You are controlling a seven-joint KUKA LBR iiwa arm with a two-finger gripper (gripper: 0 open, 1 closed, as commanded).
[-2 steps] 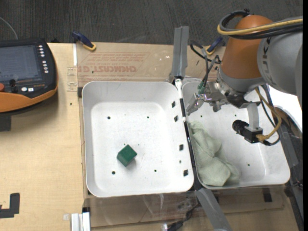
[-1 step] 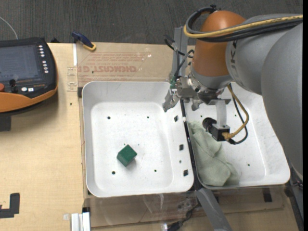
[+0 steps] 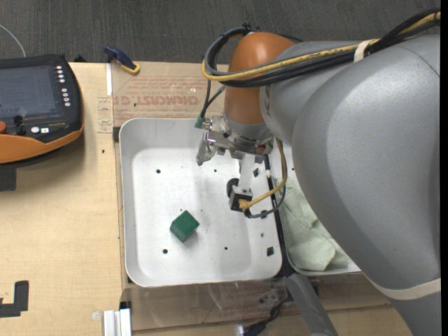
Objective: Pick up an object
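Observation:
A green cube (image 3: 185, 226) lies on the floor of the left white bin (image 3: 133, 208), towards its front. My gripper (image 3: 206, 151) hangs over the back of that bin, below the orange wrist band. It is up and to the right of the cube, well apart from it. I see nothing held in the gripper.
The big grey arm covers most of the right bin, where a pale green cloth (image 3: 309, 231) lies bunched against the dividing wall. A teach pendant (image 3: 35, 107) rests on the bench at the far left. A blue clamp (image 3: 122, 59) sits behind the left bin.

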